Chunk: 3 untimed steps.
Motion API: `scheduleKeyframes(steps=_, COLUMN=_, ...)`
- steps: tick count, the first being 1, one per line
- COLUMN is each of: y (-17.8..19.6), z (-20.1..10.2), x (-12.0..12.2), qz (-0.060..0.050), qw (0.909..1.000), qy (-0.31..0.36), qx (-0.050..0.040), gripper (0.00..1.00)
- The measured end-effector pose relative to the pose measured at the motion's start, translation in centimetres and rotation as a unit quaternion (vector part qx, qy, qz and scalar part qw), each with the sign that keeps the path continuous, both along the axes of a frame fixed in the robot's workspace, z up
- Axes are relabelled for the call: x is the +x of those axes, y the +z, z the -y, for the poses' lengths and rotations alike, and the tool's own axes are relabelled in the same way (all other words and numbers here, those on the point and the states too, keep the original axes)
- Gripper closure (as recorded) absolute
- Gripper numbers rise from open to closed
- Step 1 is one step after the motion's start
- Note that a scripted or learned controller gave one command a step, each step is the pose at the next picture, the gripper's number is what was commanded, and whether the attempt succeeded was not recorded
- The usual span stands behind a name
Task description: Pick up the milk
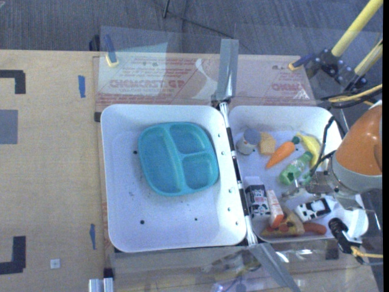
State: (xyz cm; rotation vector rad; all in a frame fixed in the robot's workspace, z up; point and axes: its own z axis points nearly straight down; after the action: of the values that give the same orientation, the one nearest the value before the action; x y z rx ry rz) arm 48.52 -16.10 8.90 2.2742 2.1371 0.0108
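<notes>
A grey arm with an orange band [363,145] enters from the right edge of the bench and bends down over the right bin [322,113], its wrist tilted toward the bin's near right part. The gripper [307,190] hangs low at the middle of that bin's right half; whether its fingers stand wide, narrow, or closed on anything cannot be told, since the metal parts blur together there.

The milk [258,201], a small carton with black and white patches, lies near the right bin's left wall, toward the near edge, well apart from the gripper. A second black-and-white patterned item [314,209] lies just beside the gripper, toward the bin's near right corner. An orange-and-white packet [275,207] lies just beside the milk on its right, and a slice of pizza [287,229] and a red sausage [315,228] lie along the near wall.

Toward the far wall rest a grey round object [245,145], a yellow block [267,143], a carrot [279,155], a banana [310,143] and a green bottle [295,170] just beside the gripper.

The left bin [118,181] carries a teal divided plate [178,158] in its far half.
</notes>
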Motion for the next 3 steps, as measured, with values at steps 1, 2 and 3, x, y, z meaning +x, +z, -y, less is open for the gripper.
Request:
scheduleKeyframes(steps=1, y=0.1, z=5.1, x=0.1, qz=-0.003, qw=0.9997, qy=0.025, qx=0.0065, gripper=0.0)
scheduleKeyframes(steps=2, y=0.8, z=5.6, x=0.1, qz=-0.002, qw=0.9997, qy=0.024, qx=0.0, gripper=1.0)
scheduleKeyframes(steps=3, y=15.3, z=6.1, x=1.8, qz=-0.012, qw=0.9989, qy=0.046, qx=0.0047, gripper=1.0)
